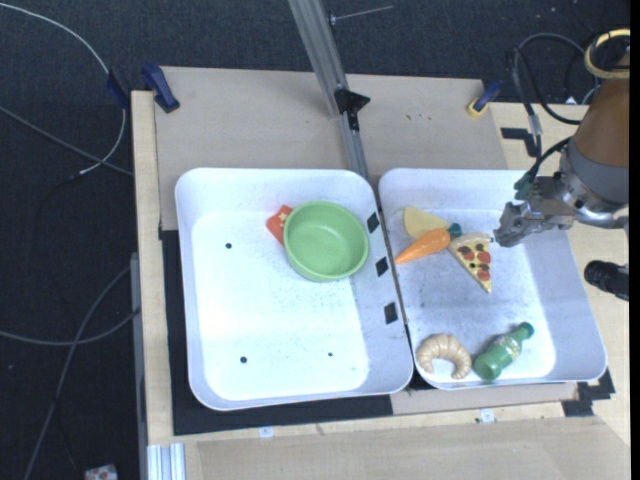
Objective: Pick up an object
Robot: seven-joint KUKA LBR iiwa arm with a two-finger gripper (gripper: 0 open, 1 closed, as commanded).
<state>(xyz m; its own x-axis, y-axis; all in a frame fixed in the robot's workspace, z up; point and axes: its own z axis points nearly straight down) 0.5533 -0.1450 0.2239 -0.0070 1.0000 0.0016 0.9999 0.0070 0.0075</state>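
Evidently the gripper (507, 230) hangs over the right bin (560, 298), nothing visibly between its fingers; whether they are spread I cannot tell. Just beside it, camera-left, lies the pizza slice (473, 260), loose and likely easiest to reach, the carrot (424, 246) just beyond.

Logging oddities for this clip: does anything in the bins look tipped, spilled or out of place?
Mostly tidy. The green bottle lies on its side in the right bin, beside the croissant. In the left bin, a red-orange item is partly hidden behind the green bowl. No spills or damage show.
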